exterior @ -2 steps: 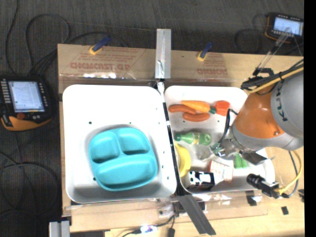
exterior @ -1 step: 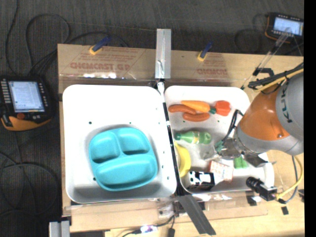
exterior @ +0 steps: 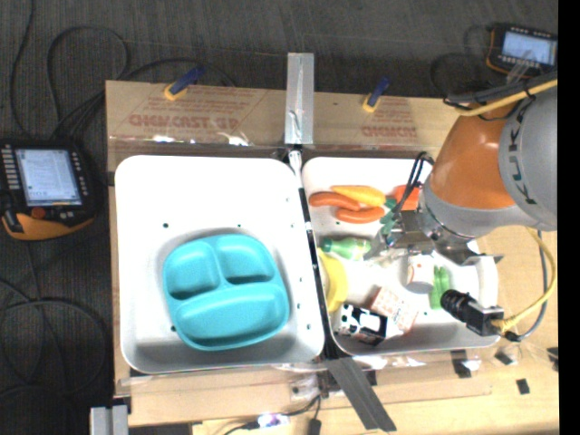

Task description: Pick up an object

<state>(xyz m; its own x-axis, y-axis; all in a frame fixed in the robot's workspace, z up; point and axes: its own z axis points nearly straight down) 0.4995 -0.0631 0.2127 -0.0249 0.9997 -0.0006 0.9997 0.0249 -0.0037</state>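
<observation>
In right bin (exterior: pixel 471 338), pincer (exterior: pixel 395 247) low among toys; finger spread impossible to tell, grasp unclear.

Bench (exterior: pixel 217 397) — two white bins (exterior: pixel 145 243) side by side.

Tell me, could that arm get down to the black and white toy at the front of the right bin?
Probably yes. The black and white toy lies uncovered at the right bin's front edge, beside the yellow piece. The gripper hovers just behind it; nothing lies on top.

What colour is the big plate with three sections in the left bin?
The plate is light blue, a turquoise shade. It shows in the camera view, lying in the left bin.
</observation>
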